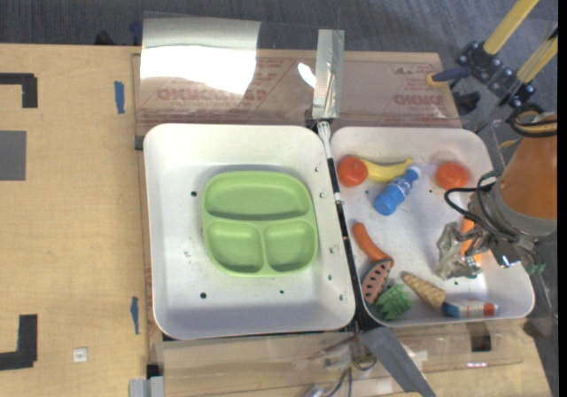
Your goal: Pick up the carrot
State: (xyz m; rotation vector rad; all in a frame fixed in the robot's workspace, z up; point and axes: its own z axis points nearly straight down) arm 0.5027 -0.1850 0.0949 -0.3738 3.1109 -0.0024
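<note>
The carrot (370, 242) is a small orange stick lying at a slant near the left wall of the right bin (416, 140). My gripper (459, 252) hangs low over the right side of that bin, roughly a hand's width to the right of the carrot and apart from it. A bit of orange shows just beside the gripper's metal parts; I cannot tell what it is. The arm's orange band (534, 175) rises above it at the right edge.
The right bin also holds a red-orange ball (352, 170), a banana (388, 168), a blue bottle (394, 191), an orange ball (452, 175), a watermelon slice (376, 278), a green piece (392, 300), a cone (423, 289) and a marker (469, 307). A green divided plate (260, 221) lies in the left bin (168, 209).
</note>
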